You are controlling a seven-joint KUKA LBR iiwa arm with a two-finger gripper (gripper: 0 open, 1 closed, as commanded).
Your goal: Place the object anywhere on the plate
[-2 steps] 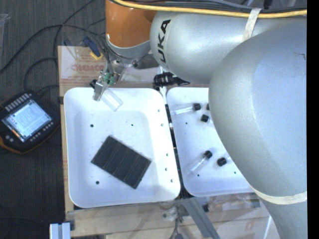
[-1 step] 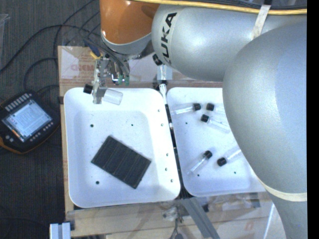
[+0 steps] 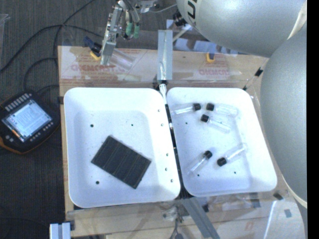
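A dark ribbed rectangular plate [image 3: 121,162] lies flat in the left bin [image 3: 79,108], toward its front. Several clear tubes with black caps lie in the right bin [image 3: 249,180]: one [image 3: 185,109] at the back left, one [image 3: 222,110] at the back, one [image 3: 214,122] just in front of them, and two more [image 3: 200,161] [image 3: 231,156] nearer the front. My gripper [image 3: 107,54] hangs high above the bench's back edge, behind the left bin and well away from both the plate and the tubes. I see nothing clearly held in it.
A teach pendant [image 3: 26,119] sits on the dark floor to the left of the bench. Cables [image 3: 60,31] run across the floor behind it. The arm's large grey body [image 3: 239,14] fills the upper right and overhangs the right bin's far side.
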